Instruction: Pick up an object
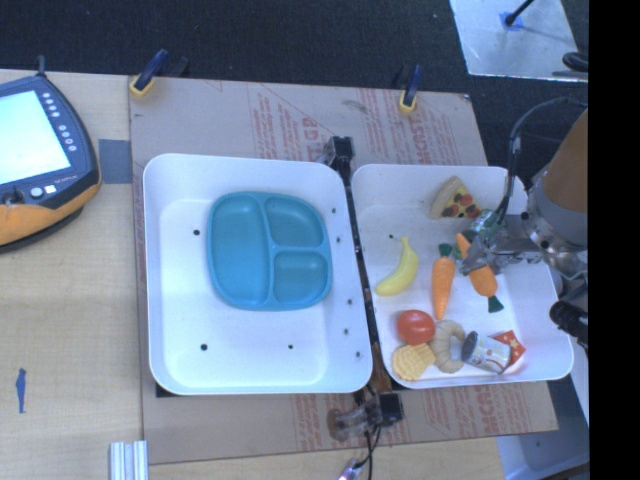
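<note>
The right bin (385,193) holds several toy foods: a pizza slice (455,200), a banana (399,268), a carrot (442,282), a second carrot (484,283), a tomato (415,325), a round cracker (408,361), a beige ring-shaped piece (449,346) and a small red and white packet (492,352). My gripper (478,251) reaches in from the right and hangs low over the right part of this bin. It sits right above the upper end of the second carrot, between the two carrots. The arm hides what lies under the wrist.
The left bin (170,268) holds a blue divided plate (270,250). A tablet-like pendant (35,148) lies at the far left on the bench. Blue and yellow clamps (148,73) (408,90) pin the cardboard at the back.
</note>
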Tool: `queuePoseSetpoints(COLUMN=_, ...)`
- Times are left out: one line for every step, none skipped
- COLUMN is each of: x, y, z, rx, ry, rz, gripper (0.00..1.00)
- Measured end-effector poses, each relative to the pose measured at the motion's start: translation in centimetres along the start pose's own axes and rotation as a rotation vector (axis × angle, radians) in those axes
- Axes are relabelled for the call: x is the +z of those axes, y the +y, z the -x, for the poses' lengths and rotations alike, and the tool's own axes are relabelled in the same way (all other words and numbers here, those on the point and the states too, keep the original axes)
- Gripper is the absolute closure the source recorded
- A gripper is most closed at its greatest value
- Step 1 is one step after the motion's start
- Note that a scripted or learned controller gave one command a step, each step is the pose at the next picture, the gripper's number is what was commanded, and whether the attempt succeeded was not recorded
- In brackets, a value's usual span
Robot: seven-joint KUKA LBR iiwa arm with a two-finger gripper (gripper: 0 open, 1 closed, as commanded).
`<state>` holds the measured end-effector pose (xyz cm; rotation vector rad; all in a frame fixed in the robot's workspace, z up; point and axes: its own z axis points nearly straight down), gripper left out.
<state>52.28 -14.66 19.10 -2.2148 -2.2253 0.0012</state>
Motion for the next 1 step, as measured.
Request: queuePoseSetpoints(x=-3.19, y=-3.79, z=-6.37, rx=-0.003, ry=0.0, rz=-0.003, gripper=1.0)
